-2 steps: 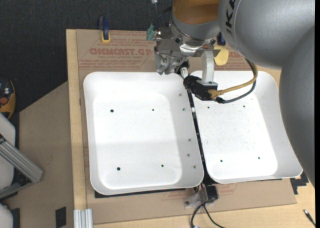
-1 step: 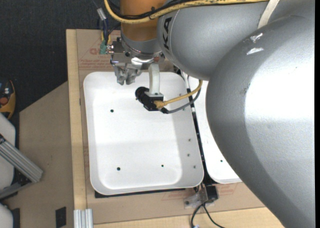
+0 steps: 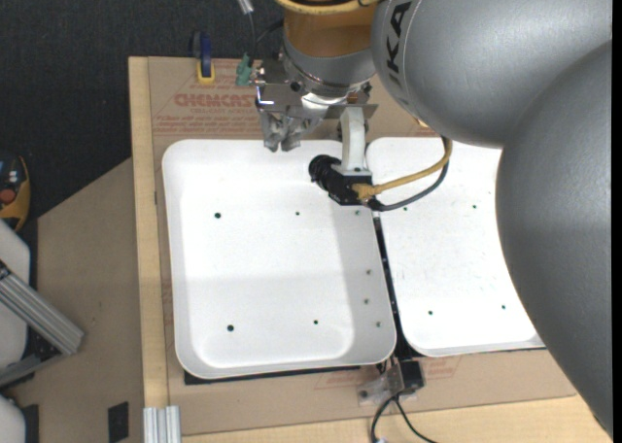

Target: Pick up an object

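tool over left bin far edge

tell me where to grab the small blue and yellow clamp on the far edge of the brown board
Likely by its blue upper end, from above: the small blue and yellow clamp stands upright on the brown board's far edge, outside the left white bin, so that end is free. Finer shape is too small to tell.

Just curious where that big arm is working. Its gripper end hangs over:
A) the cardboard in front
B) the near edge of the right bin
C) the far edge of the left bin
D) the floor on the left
C: the gripper sits above the left bin's far rim.
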